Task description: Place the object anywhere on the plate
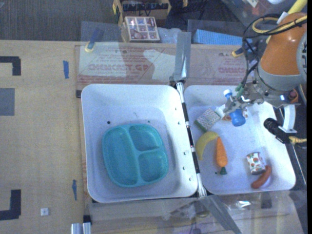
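Note:
A teal divided plate (135, 155) lies in the left bin (97, 101), with nothing on it. In the right bin (278, 130), the gripper (237, 103) hangs low over the back part, right above a small blue and white object (237, 117). Whether that object is lifted or resting on the bin floor is unclear. Other objects in the right bin are a green and white block (208, 118), a yellow banana (205, 141), an orange carrot (221, 153), a small printed can (254, 162) and a red sausage (261, 179).
The grey arm with its orange band (285, 48) reaches in from the upper right over the right bin. A raised divider (187, 140) runs between the two bins. Cardboard and boxes (141, 28) stand behind the bins.

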Robot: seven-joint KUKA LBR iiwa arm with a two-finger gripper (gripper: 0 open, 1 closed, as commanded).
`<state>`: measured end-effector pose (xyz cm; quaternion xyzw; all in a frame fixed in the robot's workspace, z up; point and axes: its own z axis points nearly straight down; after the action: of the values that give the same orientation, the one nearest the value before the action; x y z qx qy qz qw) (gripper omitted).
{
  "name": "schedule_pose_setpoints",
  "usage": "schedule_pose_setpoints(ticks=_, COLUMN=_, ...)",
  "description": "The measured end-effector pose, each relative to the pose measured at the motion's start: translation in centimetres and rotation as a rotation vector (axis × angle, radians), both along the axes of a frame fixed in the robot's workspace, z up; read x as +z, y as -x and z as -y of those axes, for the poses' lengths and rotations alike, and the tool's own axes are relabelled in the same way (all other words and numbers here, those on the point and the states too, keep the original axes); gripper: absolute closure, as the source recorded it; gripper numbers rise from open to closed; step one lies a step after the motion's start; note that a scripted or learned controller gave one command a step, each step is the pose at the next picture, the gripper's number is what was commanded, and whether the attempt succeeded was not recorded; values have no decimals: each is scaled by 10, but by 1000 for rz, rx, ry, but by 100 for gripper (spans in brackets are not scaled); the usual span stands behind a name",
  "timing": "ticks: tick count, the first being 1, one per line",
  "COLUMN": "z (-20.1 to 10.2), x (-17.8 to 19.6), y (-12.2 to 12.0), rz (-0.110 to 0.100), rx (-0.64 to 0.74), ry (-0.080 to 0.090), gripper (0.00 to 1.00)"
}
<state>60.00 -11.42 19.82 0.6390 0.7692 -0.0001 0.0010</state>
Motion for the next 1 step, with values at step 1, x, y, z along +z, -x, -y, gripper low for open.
schedule_pose_setpoints(ticks=1, z=-92, x=-14, y=11, rz=-4, rx=-28, ry=-2, gripper=100)
